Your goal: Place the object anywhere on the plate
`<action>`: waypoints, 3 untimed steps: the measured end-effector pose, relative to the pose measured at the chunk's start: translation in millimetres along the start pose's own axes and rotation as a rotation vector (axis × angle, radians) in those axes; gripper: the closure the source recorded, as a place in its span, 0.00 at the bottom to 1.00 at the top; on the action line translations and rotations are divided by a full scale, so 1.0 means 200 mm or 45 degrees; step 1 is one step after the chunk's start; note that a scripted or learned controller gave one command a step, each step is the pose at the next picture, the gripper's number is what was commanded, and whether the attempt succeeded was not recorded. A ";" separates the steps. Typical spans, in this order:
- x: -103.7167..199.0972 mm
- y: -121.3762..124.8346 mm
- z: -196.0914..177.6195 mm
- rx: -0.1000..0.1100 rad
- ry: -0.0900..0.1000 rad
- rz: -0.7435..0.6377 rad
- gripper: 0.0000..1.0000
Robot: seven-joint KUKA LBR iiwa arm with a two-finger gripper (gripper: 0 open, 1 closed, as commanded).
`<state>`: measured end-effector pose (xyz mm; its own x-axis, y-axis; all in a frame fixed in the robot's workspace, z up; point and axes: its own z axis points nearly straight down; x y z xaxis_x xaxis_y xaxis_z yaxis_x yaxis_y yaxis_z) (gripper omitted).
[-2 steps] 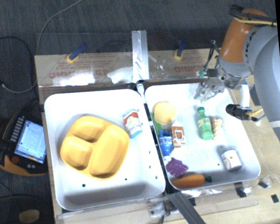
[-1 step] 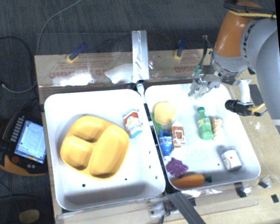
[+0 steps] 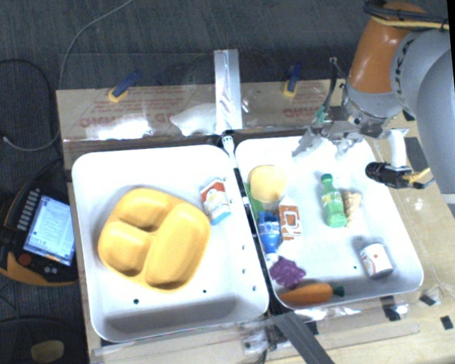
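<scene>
- Left bin (image 3: 96, 310): shallow and white, left of the pair. It holds the plate, so this is where the object has to end up.
- Plate (image 3: 153, 239): yellow, divided into three rounded sections, lying flat in the middle of the left bin. Nothing rests on it; the task's placing is not yet done.
- Small carton (image 3: 215, 201): white with red print, tilted, just beside the plate's upper right edge and near the wall between the bins. It is off the plate.
- Right bin (image 3: 400, 232): holds the loose stock the arm picks from.
- Yellow ball (image 3: 265, 183): at the bin's upper left, against the dividing wall.
- Blue packet (image 3: 269, 231) and brown-and-white carton (image 3: 290, 218): just beside each other, below the ball.
- Purple grapes (image 3: 287, 272) and carrot (image 3: 307, 293): near the front wall, the carrot lying along it.
- Green bottle (image 3: 333, 201): lying on its side mid-bin, cap away from the front.
- Small can (image 3: 376, 259): on its side near the right wall.
- Gripper (image 3: 329, 137): hangs over the right bin's back edge, well apart from every item. Its fingers look spread, with nothing between them. I judge no object chosen yet.
</scene>
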<state>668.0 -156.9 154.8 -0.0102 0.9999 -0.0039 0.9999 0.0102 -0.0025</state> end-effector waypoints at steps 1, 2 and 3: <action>-0.20 0.00 -0.78 -0.003 0.000 0.115 0.00; -0.29 0.00 -1.22 -0.002 0.000 0.368 0.00; -0.31 0.00 -1.39 -0.001 0.001 0.575 0.00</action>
<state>669.3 -217.1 433.0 0.4269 0.9043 -0.0036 0.9043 -0.4269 -0.0003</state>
